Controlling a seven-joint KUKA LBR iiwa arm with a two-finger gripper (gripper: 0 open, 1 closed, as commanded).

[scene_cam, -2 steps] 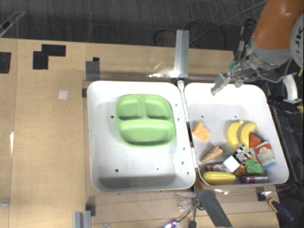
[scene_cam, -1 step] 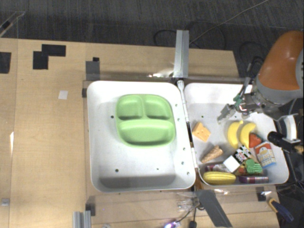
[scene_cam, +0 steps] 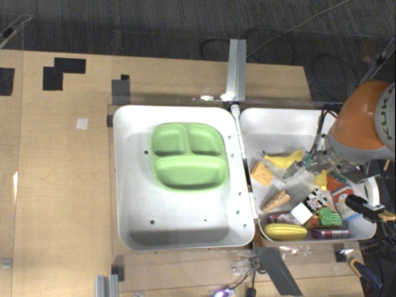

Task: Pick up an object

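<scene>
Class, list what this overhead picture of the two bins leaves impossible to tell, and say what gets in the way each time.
1. Gripper: its fingers are too small and lost among the clutter to read, camera view.
2. Right bin: its right side is covered by the arm.
3. Small toys near the yellow corn: too small and blurred to name.
4. Green tray: whatever lies beneath it is covered.

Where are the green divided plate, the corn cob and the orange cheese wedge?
green divided plate [scene_cam: 189, 155], camera view, its centre ridge.
corn cob [scene_cam: 285, 231], camera view, middle of the cob.
orange cheese wedge [scene_cam: 262, 175], camera view, its top face.
</scene>
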